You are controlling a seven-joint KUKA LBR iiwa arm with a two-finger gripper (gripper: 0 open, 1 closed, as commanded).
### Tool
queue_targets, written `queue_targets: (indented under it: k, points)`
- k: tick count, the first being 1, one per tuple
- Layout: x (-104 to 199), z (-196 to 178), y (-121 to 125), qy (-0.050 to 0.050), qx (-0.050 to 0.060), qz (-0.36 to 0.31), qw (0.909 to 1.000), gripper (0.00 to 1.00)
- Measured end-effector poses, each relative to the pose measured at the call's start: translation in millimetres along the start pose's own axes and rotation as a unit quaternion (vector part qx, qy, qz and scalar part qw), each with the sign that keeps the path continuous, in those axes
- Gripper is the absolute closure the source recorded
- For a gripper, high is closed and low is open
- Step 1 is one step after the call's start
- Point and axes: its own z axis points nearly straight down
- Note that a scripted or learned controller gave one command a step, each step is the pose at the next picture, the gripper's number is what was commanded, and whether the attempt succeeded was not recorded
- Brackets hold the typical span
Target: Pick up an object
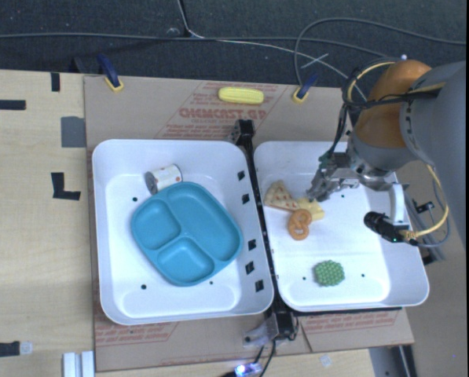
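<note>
Pretzel (pixel 299 225) and neighbouring yellow piece (pixel 313 210), the likeliest targets, lie mid-left in the right bin (pixel 407 285), at seven o'clock from the gripper (pixel 326 185). Jaw state: cannot tell. Approach step judged under way; next, descend squarely over one item.

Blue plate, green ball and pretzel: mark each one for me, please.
Blue plate (pixel 185 234), camera view, on the ridge between its compartments.
Green ball (pixel 328 272), camera view, on its middle.
Pretzel (pixel 299 225), camera view, on its orange loop.
</note>
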Motion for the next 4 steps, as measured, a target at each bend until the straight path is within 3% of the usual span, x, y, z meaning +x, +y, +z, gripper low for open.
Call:
queue_targets:
  k: [3,4]
  points:
    - [-2.5,-153.0,-4.9,0.000,-0.004,0.000,1.0000,1.00]
    - [50.4,-140.3,11.3,0.000,-0.001,-0.002,1.0000,1.00]
